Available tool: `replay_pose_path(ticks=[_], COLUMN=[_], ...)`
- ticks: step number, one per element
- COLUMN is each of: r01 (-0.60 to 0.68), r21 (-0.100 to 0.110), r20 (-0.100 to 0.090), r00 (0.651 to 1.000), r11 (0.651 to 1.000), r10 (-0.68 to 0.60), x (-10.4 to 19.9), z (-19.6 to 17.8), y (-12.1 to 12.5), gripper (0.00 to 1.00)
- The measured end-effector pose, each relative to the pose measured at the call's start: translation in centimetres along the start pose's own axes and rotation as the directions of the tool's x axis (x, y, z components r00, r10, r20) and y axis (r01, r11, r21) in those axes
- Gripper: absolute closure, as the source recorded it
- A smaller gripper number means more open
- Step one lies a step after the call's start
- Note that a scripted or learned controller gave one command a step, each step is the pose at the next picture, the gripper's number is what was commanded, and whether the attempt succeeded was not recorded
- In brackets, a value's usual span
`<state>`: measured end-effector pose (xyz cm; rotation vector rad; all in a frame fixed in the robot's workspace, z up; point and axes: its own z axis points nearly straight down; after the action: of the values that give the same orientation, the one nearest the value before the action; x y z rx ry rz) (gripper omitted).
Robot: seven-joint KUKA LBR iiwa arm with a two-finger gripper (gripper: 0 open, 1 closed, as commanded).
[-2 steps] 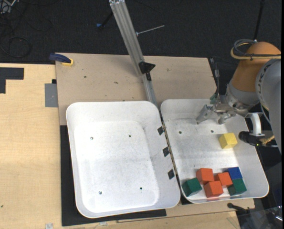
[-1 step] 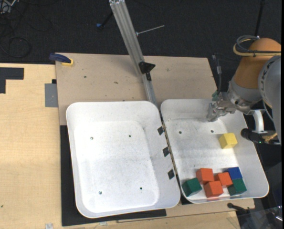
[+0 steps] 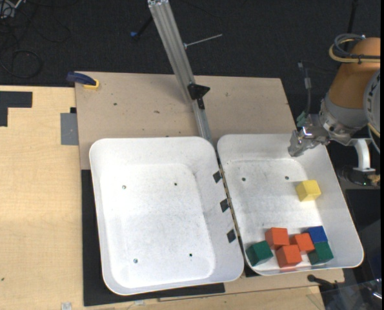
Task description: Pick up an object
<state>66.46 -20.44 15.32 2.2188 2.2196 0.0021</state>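
Note:
My gripper (image 3: pixel 297 146) hangs over the back right corner of the right bin (image 3: pixel 262 157), its metal tip pointing down and left, with nothing seen in it. A yellow block (image 3: pixel 308 190) lies in that bin, a little below and to the right of the gripper. At the bin's front sit several blocks close together: an orange block (image 3: pixel 277 236), a second orange block (image 3: pixel 303 241), a third orange block (image 3: pixel 288 256), a blue block (image 3: pixel 317 234), a green block (image 3: pixel 259 252) and a dark green block (image 3: pixel 321 255).
The left bin (image 3: pixel 114 154) stands beside the right one, joined by black clips (image 3: pixel 224 205). A slanted aluminium rail (image 3: pixel 179 63) rises behind the bins. A small blue and yellow clamp (image 3: pixel 83 79) lies at the board's back left corner.

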Motion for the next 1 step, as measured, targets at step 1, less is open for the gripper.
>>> replay_pose_path(ticks=[1], r01=[0.004], r21=[-0.002], r20=[0.000], r00=[1.000], r11=[1.000], r10=[-0.004], x=[0.83], z=[-5.88], y=[0.30], gripper=[1.00])
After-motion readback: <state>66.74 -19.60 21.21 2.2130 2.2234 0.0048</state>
